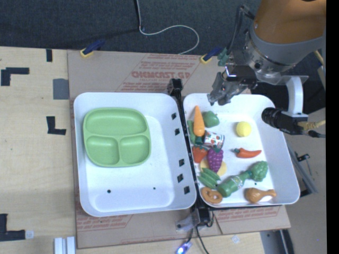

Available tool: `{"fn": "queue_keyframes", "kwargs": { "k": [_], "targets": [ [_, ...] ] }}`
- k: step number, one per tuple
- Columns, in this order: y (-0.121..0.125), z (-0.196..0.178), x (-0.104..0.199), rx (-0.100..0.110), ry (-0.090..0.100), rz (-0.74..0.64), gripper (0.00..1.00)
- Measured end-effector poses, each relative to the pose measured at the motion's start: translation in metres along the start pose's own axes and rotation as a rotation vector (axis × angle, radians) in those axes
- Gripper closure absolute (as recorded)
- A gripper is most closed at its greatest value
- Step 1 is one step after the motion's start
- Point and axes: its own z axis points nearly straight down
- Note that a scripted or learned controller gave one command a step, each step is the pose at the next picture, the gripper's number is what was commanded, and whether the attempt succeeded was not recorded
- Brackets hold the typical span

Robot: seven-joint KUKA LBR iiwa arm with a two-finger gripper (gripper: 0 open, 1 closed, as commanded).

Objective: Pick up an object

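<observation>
The things to pick from are toy foods lying in the right bin (275, 120), mostly crowded against its left wall. One orange carrot (198, 121) lies upright in the picture with a green piece (211, 119) touching its right side. Below them sit one small printed can (214, 139), one bunch of purple grapes (215, 157), one green vegetable (208, 178) and one brown ring-shaped piece (212, 196). Further right, well apart from the pile, are one yellow lemon (243, 129), one red chilli (248, 153), one broccoli (259, 170) and one drumstick (259, 195).

The tool (218, 98) hangs over the bin's upper left corner, just above the carrot; whether it is spread or pressed together cannot be told, and nothing is seen in it.

A clean try would likely favour a lone piece such as the lemon, since the crowded ones may jostle.

The left bin (95, 194) holds one green divided plate (116, 136). Both bins rest on the bench (32, 157).
</observation>
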Motion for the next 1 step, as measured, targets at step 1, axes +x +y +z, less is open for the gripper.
{"fn": "queue_keyframes", "kwargs": {
  "k": [1],
  "targets": [
    [-0.0374,0.0348,0.0329,0.009,-0.003,0.005,1.00]
  ]
}}
